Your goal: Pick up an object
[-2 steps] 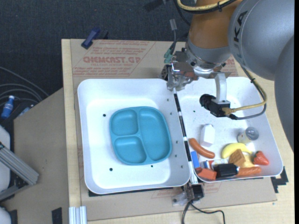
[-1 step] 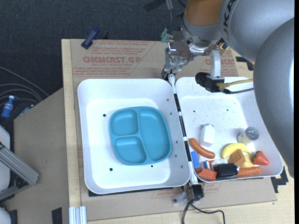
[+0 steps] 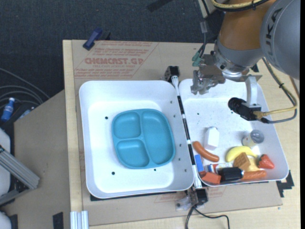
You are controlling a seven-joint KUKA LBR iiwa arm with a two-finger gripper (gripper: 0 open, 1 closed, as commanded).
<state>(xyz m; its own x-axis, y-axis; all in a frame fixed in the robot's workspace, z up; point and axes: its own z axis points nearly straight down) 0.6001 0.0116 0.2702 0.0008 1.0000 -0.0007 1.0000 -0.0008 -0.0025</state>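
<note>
Hovering over the far edge of the right bin (image 3: 274,142), the jaws (image 3: 204,82) hang below the orange-banded grey arm (image 3: 248,23); whether they stand apart or closed cannot be told from this angle, and nothing is seen between them. No single target is marked; the pickable objects lie heaped in the right bin's near corner. A white block (image 3: 211,138) stands a little apart toward the bin's middle, tilted. Just beside it, nearer the divider, lies a hot dog toy (image 3: 205,152), orange-red, slanted. A yellow banana (image 3: 238,152) curves beside a tan bread-like piece (image 3: 244,161), with a red strawberry-like toy (image 3: 267,162) touching the near right wall. A black flat object (image 3: 231,174) lies across an orange carrot-like piece (image 3: 252,174), with a red-orange lump (image 3: 211,177) and a blue-and-white item (image 3: 198,163) packed against the divider. A small grey round object (image 3: 256,136) sits near the right wall, apart from the heap. A black fitting (image 3: 240,108) on a white bracket hangs over the bin's far right part, between the jaws and the heap. Left bin (image 3: 95,99): a teal divided plate (image 3: 142,138), three compartments, lying flat near centre. Both bins rest on the desk (image 3: 76,128), a brown board with red lettering; a blue clip (image 3: 92,39) lies at its far left corner.
</note>
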